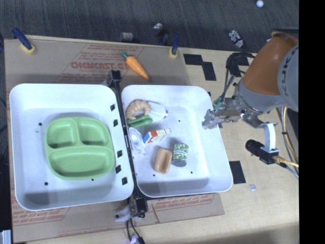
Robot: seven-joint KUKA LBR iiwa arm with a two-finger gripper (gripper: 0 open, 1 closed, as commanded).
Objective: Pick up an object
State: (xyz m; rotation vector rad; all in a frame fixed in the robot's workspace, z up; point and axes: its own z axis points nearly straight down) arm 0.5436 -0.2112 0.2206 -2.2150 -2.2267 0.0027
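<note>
The right bin (200, 177) holds a croissant (137, 107), a green pod (139, 121), a clear plastic piece (135, 137), a small red, white and blue carton (157, 134), a tan bread piece (162, 160) and a small green can (180, 154). My gripper (209, 121) hangs over the bin's right rim, to the right of the objects and apart from them. Nothing shows between its fingers.
The left bin (25, 187) holds a green divided plate (79, 147). A toy carrot (136, 67) lies on the cardboard behind the bins. The arm with its orange band (266, 67) comes in from the right, over the wooden bench. Blue clamps (23, 39) hold the cardboard's far edge.
</note>
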